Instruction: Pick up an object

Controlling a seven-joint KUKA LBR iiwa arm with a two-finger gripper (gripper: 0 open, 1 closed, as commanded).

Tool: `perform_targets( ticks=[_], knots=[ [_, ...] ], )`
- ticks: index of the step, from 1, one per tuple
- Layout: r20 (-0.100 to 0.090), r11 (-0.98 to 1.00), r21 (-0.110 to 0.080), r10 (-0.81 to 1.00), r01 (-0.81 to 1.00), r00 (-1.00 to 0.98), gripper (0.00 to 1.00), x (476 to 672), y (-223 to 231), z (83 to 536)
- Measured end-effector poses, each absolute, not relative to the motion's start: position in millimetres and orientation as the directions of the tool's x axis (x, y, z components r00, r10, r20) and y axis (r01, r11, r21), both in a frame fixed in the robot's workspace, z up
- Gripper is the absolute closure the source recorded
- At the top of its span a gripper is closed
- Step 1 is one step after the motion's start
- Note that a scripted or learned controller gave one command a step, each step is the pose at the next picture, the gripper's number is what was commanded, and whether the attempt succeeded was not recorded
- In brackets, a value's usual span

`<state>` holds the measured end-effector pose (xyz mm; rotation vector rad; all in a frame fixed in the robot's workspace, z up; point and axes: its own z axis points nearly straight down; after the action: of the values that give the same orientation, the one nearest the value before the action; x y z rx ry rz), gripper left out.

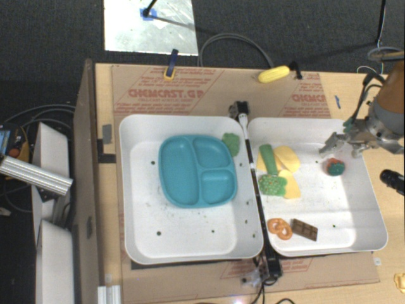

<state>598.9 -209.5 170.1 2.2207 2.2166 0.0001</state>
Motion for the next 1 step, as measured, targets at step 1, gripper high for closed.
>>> perform_targets(
  ticks=[1],
  knots=[
    [-0.006,0.006,0.012,1.000,1.000,-0.006,0.00,610.4,-197.4,109.8]
  ],
)
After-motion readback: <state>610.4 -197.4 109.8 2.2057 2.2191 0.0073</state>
